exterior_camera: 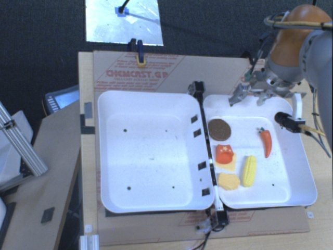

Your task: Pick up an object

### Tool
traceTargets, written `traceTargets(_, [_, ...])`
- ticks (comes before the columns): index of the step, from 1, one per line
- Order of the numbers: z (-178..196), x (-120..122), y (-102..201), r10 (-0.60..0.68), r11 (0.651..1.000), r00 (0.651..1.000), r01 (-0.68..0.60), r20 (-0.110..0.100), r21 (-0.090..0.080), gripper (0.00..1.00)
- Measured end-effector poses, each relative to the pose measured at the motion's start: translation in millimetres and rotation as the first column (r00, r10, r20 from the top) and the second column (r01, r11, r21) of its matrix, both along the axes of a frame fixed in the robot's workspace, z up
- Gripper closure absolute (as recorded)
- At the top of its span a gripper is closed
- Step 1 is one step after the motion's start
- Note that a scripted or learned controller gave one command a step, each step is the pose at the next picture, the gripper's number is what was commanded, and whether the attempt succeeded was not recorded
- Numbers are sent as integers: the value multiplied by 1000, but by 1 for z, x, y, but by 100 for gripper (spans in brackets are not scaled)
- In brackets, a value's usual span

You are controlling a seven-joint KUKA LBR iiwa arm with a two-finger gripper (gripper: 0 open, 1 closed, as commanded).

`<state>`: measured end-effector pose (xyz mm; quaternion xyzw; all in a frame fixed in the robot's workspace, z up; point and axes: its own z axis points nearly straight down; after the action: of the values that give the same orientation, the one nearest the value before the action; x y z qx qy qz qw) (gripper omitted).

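- The gripper hangs over the far rim of the right bin, its two fingers apart with nothing between them; I judge it is parked high so the arm can drop on whichever piece it chooses
- Nearest to the gripper, toward the camera, lies a brown round disc, flat on the bin floor
- Right of the disc, well apart, a red-orange chilli lies lengthwise
- Just below the disc sits a red block on a yellow slab
- Further below, a yellow lump touches a corn cob; that pairing could crowd a grasp
- Left of the disc, past the divider, is the left bin
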<state>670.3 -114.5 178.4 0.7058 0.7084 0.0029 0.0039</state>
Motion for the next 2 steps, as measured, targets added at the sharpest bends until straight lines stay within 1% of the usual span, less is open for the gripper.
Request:
traceTargets(1, [-89,-52,28,-3,1000,1000,3,-17,4,0])
traceTargets(2, [-91,2,28,2,1000,1000,-2,0,1,0])
